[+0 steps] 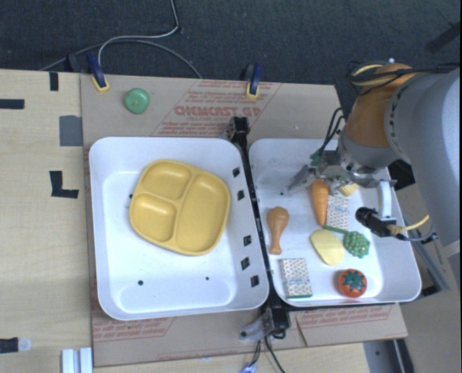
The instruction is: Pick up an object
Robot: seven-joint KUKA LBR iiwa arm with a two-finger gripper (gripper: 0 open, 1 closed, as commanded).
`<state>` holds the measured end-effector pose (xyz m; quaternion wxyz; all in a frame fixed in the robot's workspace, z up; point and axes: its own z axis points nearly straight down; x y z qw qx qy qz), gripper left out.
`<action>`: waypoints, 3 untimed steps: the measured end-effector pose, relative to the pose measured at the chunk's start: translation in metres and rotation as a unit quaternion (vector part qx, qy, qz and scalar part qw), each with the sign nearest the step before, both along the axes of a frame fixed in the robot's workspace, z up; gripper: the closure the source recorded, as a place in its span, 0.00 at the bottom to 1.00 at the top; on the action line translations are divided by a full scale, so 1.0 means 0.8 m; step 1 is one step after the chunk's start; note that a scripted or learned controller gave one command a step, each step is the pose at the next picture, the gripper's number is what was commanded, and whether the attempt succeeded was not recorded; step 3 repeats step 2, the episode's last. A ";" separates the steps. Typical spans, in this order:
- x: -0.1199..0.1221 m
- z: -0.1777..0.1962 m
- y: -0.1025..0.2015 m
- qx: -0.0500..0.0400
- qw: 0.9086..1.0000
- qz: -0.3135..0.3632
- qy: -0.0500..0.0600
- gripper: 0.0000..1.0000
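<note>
**Gripper over carrot, right bin**

Gripper (321, 176) sits at the top end of the carrot (320, 201); finger spacing cannot be read. Carrot lies in the right bin (293, 155), long axis near vertical in view, narrow tip downward. Drumstick (277, 227) lies just left.

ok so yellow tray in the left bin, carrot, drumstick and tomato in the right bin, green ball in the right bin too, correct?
Not the ball. The camera view shows the green ball outside both bins, on the cardboard behind the left bin. The rest stands: yellow tray in the left bin; carrot, drumstick and tomato in the right bin.
</note>
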<state>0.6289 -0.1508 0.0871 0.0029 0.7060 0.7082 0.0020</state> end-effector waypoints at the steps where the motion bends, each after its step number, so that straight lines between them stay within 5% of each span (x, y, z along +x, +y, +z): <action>1: 0.000 0.012 0.000 -0.001 1.000 0.000 0.000 1.00; 2: -0.052 0.122 0.085 0.001 1.000 0.000 0.003 1.00; 3: -0.052 0.122 0.085 0.001 1.000 0.000 0.003 1.00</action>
